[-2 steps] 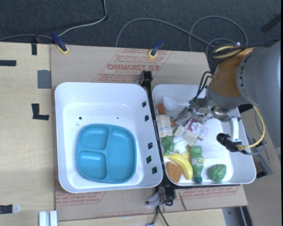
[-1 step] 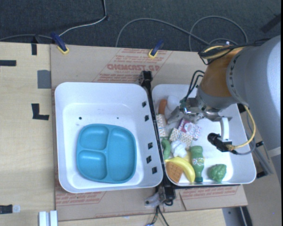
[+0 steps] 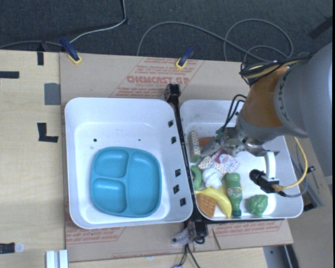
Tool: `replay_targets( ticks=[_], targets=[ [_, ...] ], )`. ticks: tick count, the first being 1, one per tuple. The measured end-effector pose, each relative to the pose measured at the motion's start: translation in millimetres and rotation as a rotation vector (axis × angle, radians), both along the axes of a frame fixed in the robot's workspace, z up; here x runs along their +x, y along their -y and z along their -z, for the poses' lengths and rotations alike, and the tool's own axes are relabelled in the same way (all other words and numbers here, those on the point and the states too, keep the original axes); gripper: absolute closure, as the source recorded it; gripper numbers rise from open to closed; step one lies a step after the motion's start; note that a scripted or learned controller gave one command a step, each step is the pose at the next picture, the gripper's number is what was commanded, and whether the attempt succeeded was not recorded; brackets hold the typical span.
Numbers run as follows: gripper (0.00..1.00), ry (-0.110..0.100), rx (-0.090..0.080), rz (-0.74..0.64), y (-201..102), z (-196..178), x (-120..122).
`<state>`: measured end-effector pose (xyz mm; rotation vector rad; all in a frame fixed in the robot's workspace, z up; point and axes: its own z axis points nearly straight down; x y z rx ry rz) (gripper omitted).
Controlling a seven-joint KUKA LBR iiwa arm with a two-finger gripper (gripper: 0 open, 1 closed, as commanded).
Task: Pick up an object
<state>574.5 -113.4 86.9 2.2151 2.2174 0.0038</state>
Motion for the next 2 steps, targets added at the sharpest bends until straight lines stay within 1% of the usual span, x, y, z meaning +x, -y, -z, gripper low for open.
replay_targets(
  ticks=[1,2],
  targets=[
    [0.00,-0.002,-0.002,0.002,-16.3,0.6,36.2],
    [0.00,-0.037,0.004,-0.004,-11.4,3.4,76.3]
  ],
)
